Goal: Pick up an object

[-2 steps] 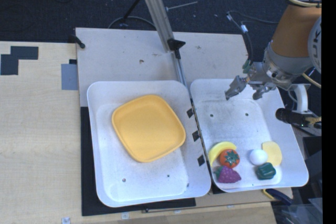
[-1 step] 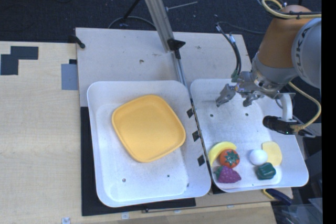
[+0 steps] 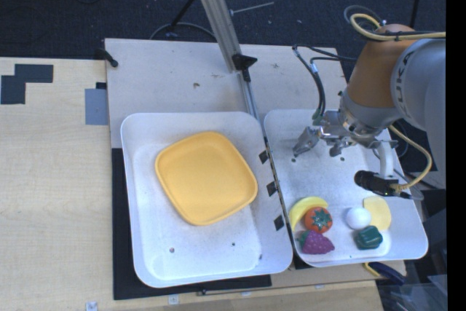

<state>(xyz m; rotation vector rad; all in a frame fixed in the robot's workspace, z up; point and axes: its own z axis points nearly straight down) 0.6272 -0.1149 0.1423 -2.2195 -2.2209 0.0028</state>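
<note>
Arm (image 3: 397, 80) w/ orange band reaches in over the right bin (image 3: 320, 182); gripper (image 3: 320, 143) hangs above the bin's upper-left part, fingers spread apart, nothing between them. Toy objects cluster along the right bin's near edge, well apart from the jaws: yellow banana (image 3: 304, 206), red tomato (image 3: 318, 219) touching it, purple grapes (image 3: 317, 242) just below the tomato. Toward the bin's near-right corner: white ball (image 3: 357, 217), yellow slice (image 3: 378, 211) beside it, green pepper (image 3: 369, 237) below both. Left bin (image 3: 145, 244), next to the right bin, holds a yellow plate (image 3: 205, 176) lying flat.
</note>
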